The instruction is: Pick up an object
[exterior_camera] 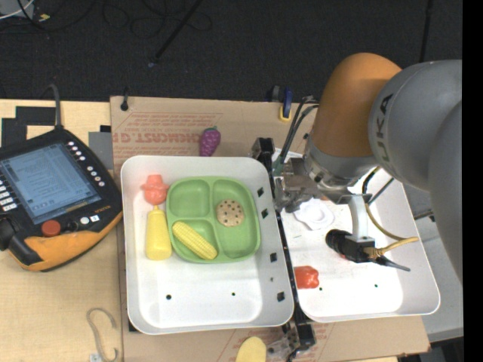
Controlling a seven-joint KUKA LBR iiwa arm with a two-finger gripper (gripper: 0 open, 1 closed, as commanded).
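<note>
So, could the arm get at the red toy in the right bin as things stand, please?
Probably yes: the red toy lies apart on bare floor of the right bin, with the arm over that bin.

Glossy white plastic bins point(151, 292) sit on matt brown cardboard point(173, 127).

The grey arm point(423, 127) reaches in from the right, its orange band point(351, 104) tilted above the wrist, and the gripper point(302, 194) points down at the bench, fingers hidden.
</note>
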